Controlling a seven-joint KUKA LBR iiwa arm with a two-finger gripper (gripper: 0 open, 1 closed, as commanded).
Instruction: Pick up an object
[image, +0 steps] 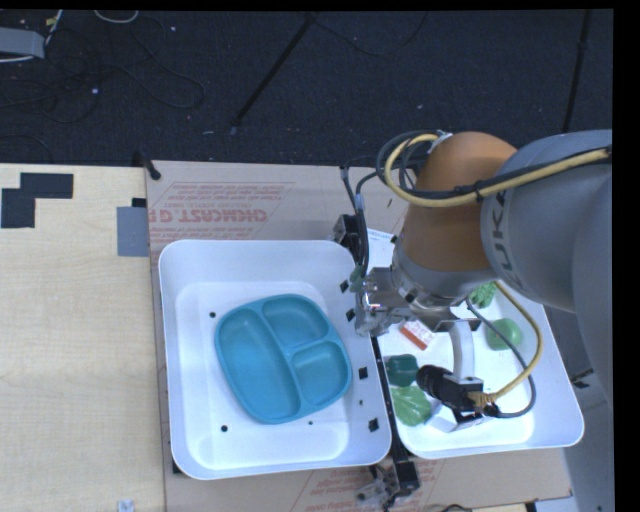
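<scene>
Arm lowered into the right bin, its wrist over that bin's left edge; the gripper is masked, so jaw state cannot be told. Candidate objects, a dark green piece and a light green piece, lie near the bin's front-left corner; their long axes are unclear. A blue divided tray fills the left bin, long axis diagonal.

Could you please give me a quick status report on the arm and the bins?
Arm low over right bin; gripper hidden beneath the wrist. Green objects loose in right bin, nothing seen held. Blue divided plate in left bin, untouched.
</scene>
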